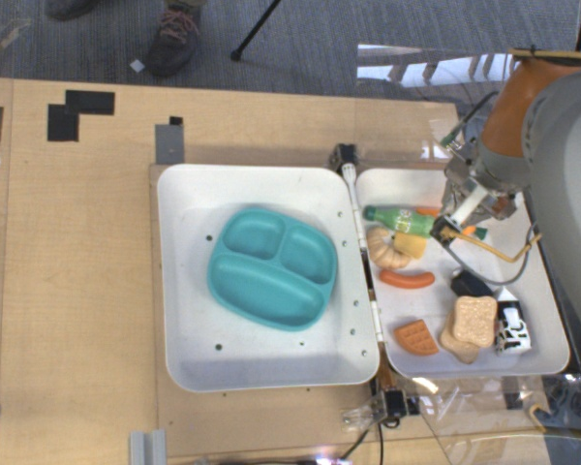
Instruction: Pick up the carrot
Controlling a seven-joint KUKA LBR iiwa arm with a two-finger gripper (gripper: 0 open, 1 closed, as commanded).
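Jaw state cannot be told: the gripper point(452, 227) hangs low over the far middle of the right bin point(547, 356), and its tip is too small and cluttered to read.

Nearest the camera, loose cables point(392, 410) lie on the bench point(68, 308) at the seam between the two bins. Along the right bin's near rim sit a ridged orange wedge point(416, 337), a porous tan bread slice point(473, 323) and a small black-and-white block point(511, 329), with the slice and block touching. Open floor remains in that bin's near left corner.

Further in lie a flat black piece point(470, 284) and a smooth red-orange sausage point(407, 279), then a pale lumpy pastry point(385, 250) against the bin's left wall, touching a yellow piece point(412, 245). A green bottle point(402, 221) lies on its side just beyond.

The carrot point(427, 210) shows as a short orange sliver just behind the bottle, toward the bin's far wall, immediately left of the gripper and partly hidden. Room around it is tight.

The left bin point(179, 356), glossy white with rounded corners, holds a teal three-compartment plate point(273, 266) at its centre, with bare margin on every side.

Beyond the bins, black angular marks point(77, 112) sit on the bench's far left. Grey carpet point(368, 8) lies past the bench edge, with two shoes point(169, 42) and a dark stand leg point(266, 13).
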